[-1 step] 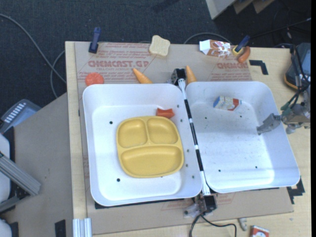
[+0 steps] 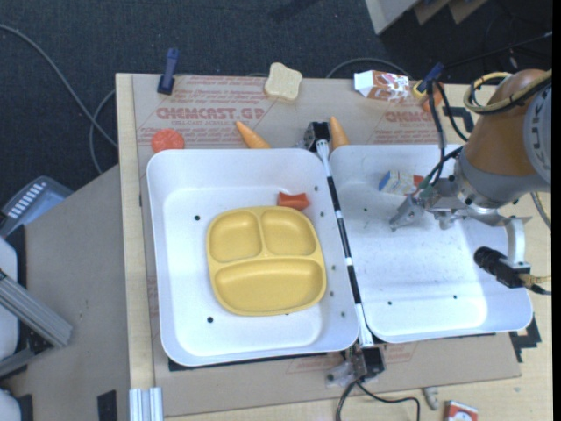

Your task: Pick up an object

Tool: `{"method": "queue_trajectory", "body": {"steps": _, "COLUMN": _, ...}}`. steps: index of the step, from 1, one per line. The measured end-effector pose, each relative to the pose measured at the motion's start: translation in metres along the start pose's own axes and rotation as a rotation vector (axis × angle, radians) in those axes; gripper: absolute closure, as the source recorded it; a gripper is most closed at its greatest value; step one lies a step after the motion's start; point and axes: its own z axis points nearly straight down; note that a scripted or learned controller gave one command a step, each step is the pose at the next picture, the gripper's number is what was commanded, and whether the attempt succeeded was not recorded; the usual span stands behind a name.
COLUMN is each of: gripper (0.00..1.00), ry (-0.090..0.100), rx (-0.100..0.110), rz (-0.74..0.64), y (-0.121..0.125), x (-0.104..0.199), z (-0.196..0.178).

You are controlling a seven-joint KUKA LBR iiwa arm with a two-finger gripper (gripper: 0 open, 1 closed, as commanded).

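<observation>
You see the bench bearing two white bins. The left bin, well apart from the jaws, holds a yellow divided tray with a small orange piece just beyond the tray's far edge. The arm hangs over the right bin, and its gripper sits low above the bin floor. You cannot tell how the jaws stand. Just beyond them, toward the bin's far wall, lies a small blue and white object, near the jaws but apart from them.
</observation>
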Motion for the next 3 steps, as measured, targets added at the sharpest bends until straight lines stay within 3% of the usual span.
{"method": "queue_trajectory", "body": {"steps": 1, "gripper": 0.0, "ry": -0.003, "rx": -0.003, "rz": 0.001, "y": 0.068, "x": -0.046, "z": 0.043}}
{"method": "queue_trajectory", "body": {"steps": 2, "gripper": 0.0, "ry": 0.0, "rx": -0.006, "rz": -0.002, "y": 0.08, "x": 0.084, "z": -0.059}}
{"method": "queue_trajectory", "body": {"steps": 3, "gripper": 0.0, "ry": -0.004, "rx": -0.005, "rz": 0.001, "y": 0.098, "x": 0.009, "z": -0.049}}
